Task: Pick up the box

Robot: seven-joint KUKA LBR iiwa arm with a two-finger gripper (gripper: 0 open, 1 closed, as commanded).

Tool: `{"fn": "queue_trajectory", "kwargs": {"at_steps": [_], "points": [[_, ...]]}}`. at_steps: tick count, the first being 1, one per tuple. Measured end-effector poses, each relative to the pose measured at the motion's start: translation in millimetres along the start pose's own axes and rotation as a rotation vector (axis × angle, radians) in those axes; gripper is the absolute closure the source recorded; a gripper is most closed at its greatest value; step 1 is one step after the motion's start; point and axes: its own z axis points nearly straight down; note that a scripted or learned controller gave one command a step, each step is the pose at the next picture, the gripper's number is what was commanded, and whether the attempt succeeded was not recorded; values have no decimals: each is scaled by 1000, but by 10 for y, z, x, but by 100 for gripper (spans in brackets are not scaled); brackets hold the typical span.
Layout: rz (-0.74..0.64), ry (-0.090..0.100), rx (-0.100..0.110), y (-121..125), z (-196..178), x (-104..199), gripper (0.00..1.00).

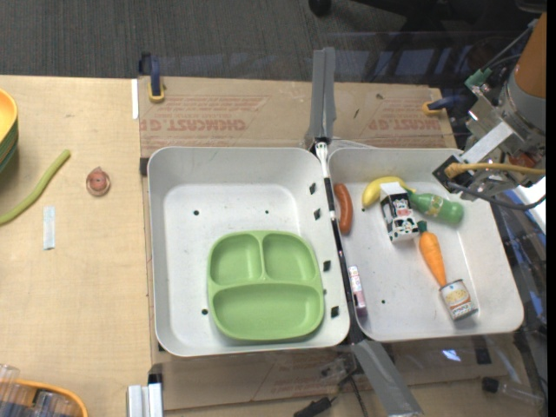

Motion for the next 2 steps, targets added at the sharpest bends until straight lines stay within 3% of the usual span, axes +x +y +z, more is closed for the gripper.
{"fn": "queue_trajectory", "kwargs": {"at_steps": [2], "points": [[-140,1,-1,12,-809,-542,100]]}}
